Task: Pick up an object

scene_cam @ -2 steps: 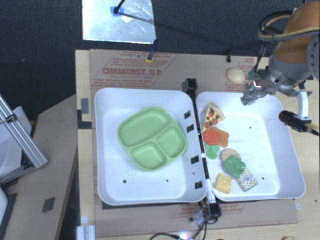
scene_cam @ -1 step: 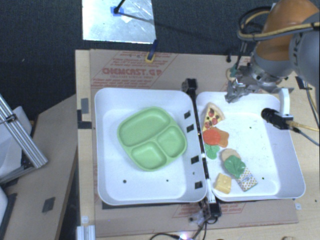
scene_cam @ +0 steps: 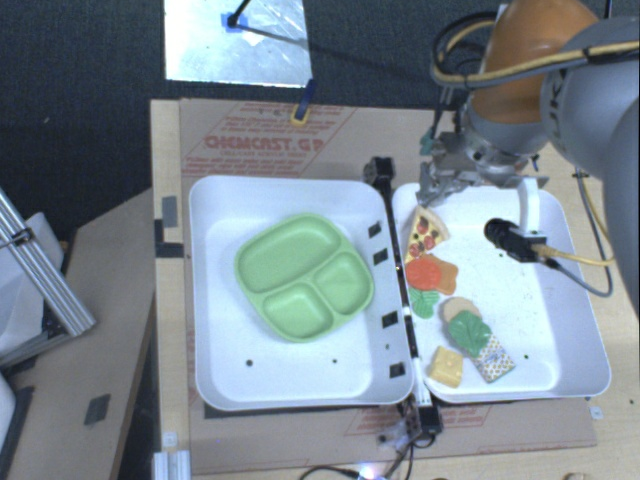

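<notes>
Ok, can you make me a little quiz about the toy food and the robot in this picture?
1. True or false: the green plate sits in the left bin.
2. Which toy lies nearest the gripper? A) pizza slice B) cheese wedge C) green plate
3. Fill in: the toy food pieces lie along the ____ side of the right bin.

Key: 1 true; 2 A; 3 left
</notes>
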